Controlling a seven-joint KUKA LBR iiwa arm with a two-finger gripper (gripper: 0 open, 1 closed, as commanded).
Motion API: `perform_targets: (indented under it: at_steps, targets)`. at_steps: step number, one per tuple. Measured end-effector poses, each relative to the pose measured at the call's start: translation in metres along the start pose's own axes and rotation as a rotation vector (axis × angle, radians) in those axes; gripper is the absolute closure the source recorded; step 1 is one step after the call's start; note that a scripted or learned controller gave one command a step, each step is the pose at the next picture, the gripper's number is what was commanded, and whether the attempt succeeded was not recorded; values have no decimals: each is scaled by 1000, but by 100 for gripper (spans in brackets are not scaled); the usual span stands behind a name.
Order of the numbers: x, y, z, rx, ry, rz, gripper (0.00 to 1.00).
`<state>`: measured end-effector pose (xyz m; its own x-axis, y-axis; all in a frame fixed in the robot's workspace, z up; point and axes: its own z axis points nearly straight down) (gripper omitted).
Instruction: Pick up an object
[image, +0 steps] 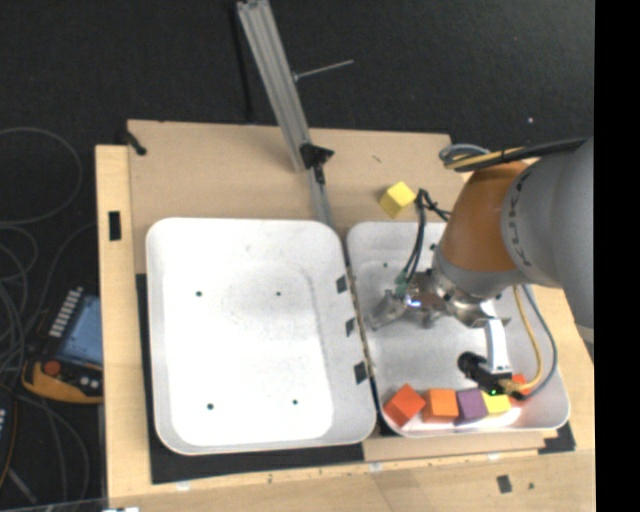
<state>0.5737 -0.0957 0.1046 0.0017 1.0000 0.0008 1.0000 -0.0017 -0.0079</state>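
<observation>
Two white bins are sitting on the bench; my gripper (400, 305) is hovering in the right bin (385, 250), its state impossible to tell. I'm judging the orange block (405, 403) at the near wall light and rigid, best pinched across flat sides, though the neighbouring blocks (470, 404) are crowding it

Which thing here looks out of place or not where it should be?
The yellow block lies on the bench, outside the right bin, beyond its far edge. The other blocks, orange, orange, purple and yellow-green, sit in a row inside that bin.
</observation>
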Motion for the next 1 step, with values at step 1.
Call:
perform_targets:
  at_steps: [1]
  targets:
    - [-6, -29, -3, -6, -2, 1, 0]
